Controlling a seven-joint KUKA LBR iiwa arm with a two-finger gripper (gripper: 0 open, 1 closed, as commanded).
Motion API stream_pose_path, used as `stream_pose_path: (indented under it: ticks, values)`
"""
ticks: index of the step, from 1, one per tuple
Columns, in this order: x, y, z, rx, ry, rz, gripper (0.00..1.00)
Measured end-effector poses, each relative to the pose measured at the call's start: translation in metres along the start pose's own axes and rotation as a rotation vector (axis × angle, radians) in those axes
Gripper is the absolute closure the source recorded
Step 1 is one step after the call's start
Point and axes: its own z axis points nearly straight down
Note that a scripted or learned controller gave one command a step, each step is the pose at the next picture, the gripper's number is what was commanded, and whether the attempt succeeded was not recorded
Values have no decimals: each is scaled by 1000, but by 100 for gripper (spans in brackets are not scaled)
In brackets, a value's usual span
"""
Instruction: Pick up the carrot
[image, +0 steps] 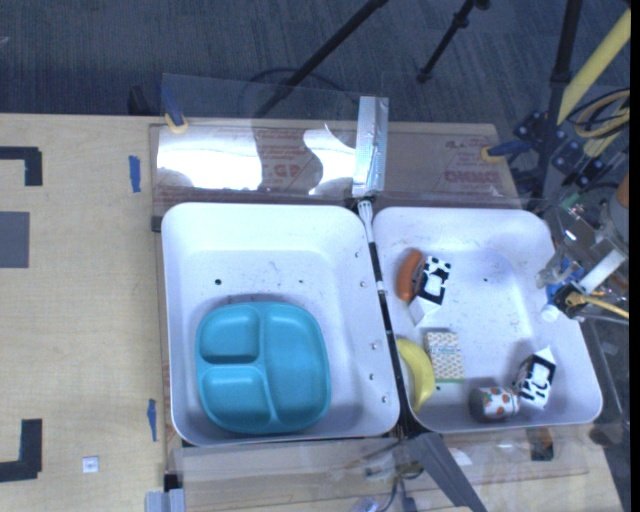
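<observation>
Orange carrot (408, 275) in right bin (500, 235) | pincer (572, 285) at right rim

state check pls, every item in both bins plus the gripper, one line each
carrot: lying in the right bin, near its left wall, not held
black-and-white tag block: touching the carrot's right side
banana: lying along the right bin's left wall
patterned sponge: flat, beside the banana
small can: on its side, near the front wall
teal divided plate: flat in the left bin
gripper: at the right bin's right edge, fingers unclear
</observation>
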Motion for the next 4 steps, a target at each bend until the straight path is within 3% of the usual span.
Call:
stream_pose_path:
  ticks: [1, 2, 3, 4]
  values:
    - [-14, 18, -142, 0, 0, 88, 100]
    - [29, 48, -154, -1, 1, 208, 100]
    - [74, 80, -173, -1, 1, 412, 100]
    - [79, 83, -184, -2, 2, 412, 100]
